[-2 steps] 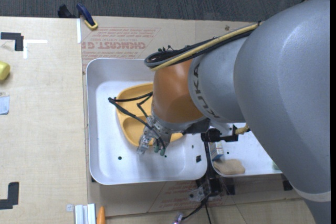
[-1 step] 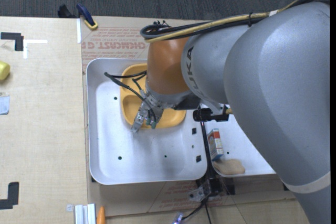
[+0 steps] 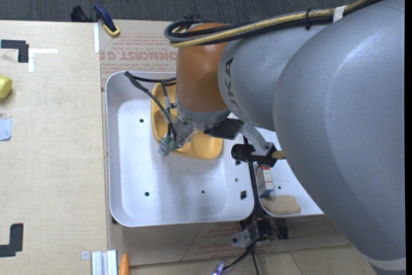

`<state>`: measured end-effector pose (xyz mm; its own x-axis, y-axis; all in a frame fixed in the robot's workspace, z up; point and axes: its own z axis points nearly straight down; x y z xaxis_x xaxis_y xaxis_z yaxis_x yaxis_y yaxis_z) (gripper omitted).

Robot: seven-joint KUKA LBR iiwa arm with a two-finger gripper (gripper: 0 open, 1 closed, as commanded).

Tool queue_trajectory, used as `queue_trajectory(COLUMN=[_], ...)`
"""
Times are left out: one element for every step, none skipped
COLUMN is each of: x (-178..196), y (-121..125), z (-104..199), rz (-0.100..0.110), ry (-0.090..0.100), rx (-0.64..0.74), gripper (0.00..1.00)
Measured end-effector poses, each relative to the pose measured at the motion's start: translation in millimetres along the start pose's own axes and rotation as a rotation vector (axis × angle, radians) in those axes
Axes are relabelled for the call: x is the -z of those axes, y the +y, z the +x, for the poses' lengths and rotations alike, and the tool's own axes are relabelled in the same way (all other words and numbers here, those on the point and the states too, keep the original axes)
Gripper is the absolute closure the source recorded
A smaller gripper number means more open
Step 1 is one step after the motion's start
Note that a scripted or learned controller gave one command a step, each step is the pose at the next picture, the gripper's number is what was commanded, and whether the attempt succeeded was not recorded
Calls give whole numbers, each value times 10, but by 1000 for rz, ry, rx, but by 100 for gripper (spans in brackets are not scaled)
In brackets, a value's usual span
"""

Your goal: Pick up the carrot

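Observation:
My gripper (image 3: 168, 145) reaches down into the left white bin (image 3: 129, 196), near its middle. Its tip hangs at the left edge of a yellow-orange rounded object (image 3: 205, 146), which lies mostly hidden under the orange wrist band and the grey arm. I cannot tell what that object is, or whether the tip touches it. The bulk of the arm covers the right bin and the upper right of the view.
A tan lump (image 3: 282, 205) and a small packet (image 3: 265, 178) lie in the visible strip of the right bin. A yellow item (image 3: 4, 87) sits at the bench's far left edge. A blue-and-yellow clamp (image 3: 107, 20) sits behind the left bin. Cables run along the arm.

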<state>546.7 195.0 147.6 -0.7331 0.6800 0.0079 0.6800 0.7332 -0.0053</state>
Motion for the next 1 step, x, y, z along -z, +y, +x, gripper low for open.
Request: queue_trajectory(x=[372], y=[-247], z=[349], rz=[0], ry=[-8], rx=[130], gripper=[100])
